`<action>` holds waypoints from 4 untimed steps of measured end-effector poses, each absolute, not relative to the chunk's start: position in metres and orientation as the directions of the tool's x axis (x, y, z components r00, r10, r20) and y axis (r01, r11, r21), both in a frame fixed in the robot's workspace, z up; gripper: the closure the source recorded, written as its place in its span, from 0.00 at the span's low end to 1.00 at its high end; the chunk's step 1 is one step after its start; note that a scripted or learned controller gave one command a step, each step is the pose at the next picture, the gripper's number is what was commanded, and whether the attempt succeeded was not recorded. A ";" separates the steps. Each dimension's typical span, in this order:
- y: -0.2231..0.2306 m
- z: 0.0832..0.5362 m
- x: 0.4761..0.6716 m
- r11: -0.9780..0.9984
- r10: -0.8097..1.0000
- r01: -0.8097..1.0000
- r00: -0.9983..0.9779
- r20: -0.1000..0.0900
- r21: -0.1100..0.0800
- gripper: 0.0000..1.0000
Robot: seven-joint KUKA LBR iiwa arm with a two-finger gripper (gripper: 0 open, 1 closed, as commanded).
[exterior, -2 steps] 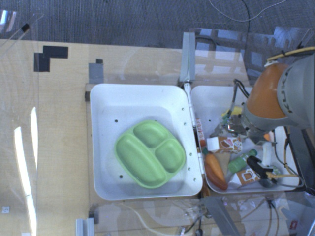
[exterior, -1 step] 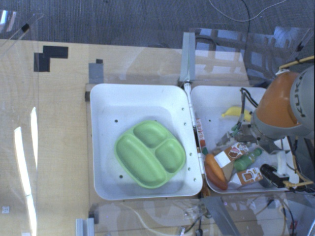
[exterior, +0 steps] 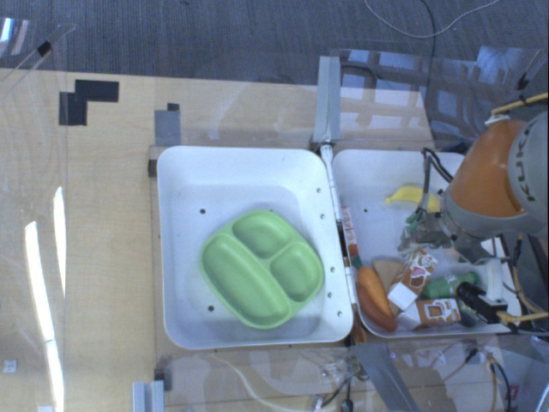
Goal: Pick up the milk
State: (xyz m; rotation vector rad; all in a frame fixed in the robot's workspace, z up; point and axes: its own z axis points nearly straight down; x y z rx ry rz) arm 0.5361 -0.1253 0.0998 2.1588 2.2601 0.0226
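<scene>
The small brown-and-white milk carton (exterior: 418, 271), as best I can make it out, lies tilted in the shallow white right-hand bin (exterior: 371, 174), towards that bin's near half and in the middle of a cluster of things. Just below it sits a small white cube (exterior: 401, 297), and beside that a second, orange-brown carton (exterior: 437, 312) lies against the bin's near wall. A green plastic piece (exterior: 452, 282) lies just to the right of the milk. To the left, an orange toy carrot (exterior: 375, 299) lies lengthwise near the bin's left wall, with a flat tan piece (exterior: 387, 269) between it and the milk.

From my seat the gripper (exterior: 426, 227) hangs over the right bin just beyond the milk, close to it. I cannot tell whether it is open or closed, nor whether it touches anything. A yellow banana-shaped piece (exterior: 403, 196) lies just beyond it. The grey arm with its orange band (exterior: 480, 174) covers the bin's right side.

The white left-hand bin (exterior: 176, 230) holds a light green plastic divided plate (exterior: 262, 269), set at a slant.
</scene>
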 end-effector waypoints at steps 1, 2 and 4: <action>-0.068 0.184 0.493 0.015 1.000 1.000 -0.015 0.000 0.004 1.00; -0.069 0.184 0.493 0.014 1.000 1.000 -0.014 0.000 0.003 0.00; -0.120 0.098 0.494 0.137 0.991 0.990 -0.136 -0.005 0.017 1.00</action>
